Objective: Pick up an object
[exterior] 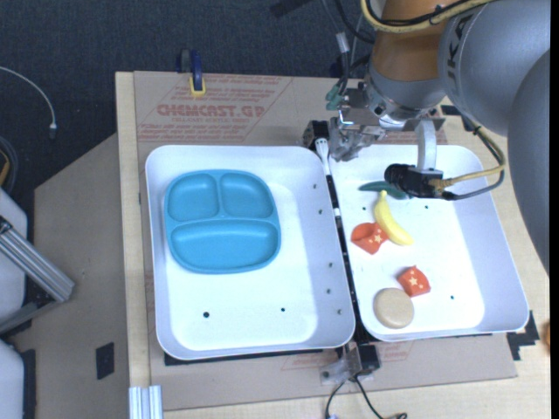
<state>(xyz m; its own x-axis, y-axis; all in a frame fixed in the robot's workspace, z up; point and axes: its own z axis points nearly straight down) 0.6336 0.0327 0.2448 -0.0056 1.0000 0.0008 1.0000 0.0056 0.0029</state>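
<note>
Here the arm hangs over the far edge of the right bin (489, 234), nothing lifted yet.

The hand (349, 142) sits near the bin's top left corner, close to the divider between the two bins, and whether it is released or clenched I cannot tell. The candidates lie in the right bin: a yellow banana (392, 220) touching a red piece (369, 237), a second red piece (414, 281), and a tan round object (393, 307). The blue divided plate (223, 221) rests in the left bin (175, 321). This looks like the approach step; next the hand must travel toward one item and descend squarely over it.
</note>
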